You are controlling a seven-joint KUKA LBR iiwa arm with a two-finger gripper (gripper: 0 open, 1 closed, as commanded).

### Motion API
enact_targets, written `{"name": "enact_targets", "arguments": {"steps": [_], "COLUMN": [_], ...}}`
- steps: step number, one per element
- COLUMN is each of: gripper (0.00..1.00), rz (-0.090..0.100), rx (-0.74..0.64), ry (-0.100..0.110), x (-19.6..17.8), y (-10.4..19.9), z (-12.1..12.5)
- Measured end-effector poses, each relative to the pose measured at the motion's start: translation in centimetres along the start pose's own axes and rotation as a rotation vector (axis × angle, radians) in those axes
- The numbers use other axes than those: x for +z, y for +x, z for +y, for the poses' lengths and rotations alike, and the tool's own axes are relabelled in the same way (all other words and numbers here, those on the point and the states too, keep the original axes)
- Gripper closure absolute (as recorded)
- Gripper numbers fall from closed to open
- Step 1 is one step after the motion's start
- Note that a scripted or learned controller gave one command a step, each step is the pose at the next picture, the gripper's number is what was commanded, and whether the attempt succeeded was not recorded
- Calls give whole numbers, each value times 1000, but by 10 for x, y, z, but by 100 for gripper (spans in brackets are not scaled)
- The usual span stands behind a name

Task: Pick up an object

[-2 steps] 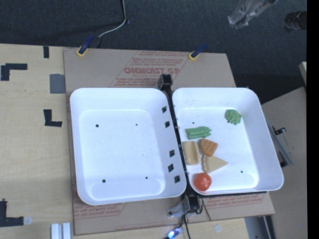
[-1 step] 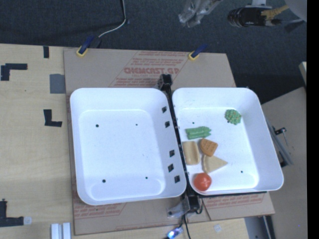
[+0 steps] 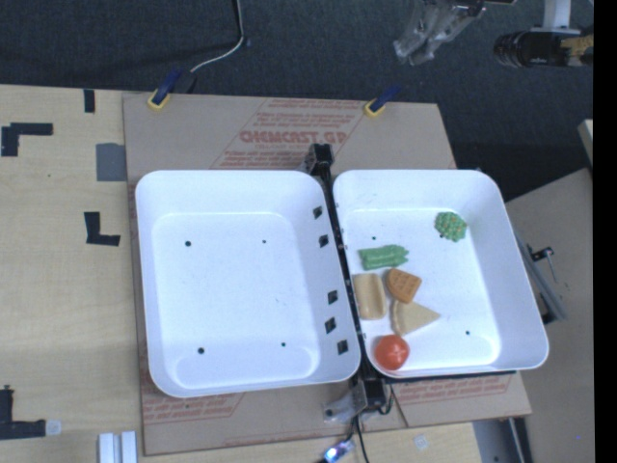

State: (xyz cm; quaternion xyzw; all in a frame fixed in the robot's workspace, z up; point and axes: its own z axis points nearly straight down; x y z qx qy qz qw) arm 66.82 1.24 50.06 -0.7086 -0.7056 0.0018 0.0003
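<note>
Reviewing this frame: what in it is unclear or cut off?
- Gripper: blurred, so finger state and contents are unreadable.
- Arm: cut off by the top edge.
- Toy foods in the right bin, like the tan wedge: too small to identify.
- Left bin dark dots: too small.

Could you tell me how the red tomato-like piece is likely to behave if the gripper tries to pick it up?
The red tomato looks round and smooth, so it may roll or slip. It lies near the right bin's front wall, which may crowd a grasp.
</note>
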Motion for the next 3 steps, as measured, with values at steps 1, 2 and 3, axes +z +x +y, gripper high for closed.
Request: {"name": "enact_targets", "arguments": {"steps": [1,2,3], "gripper": [100,100,100], "rz": [0,4,-1], "rx": [-1,-16,2], "ry": [1,1,-3], "x": [24,52,39], "y": [-47,65,-19], "z": [0,-1,0]}}
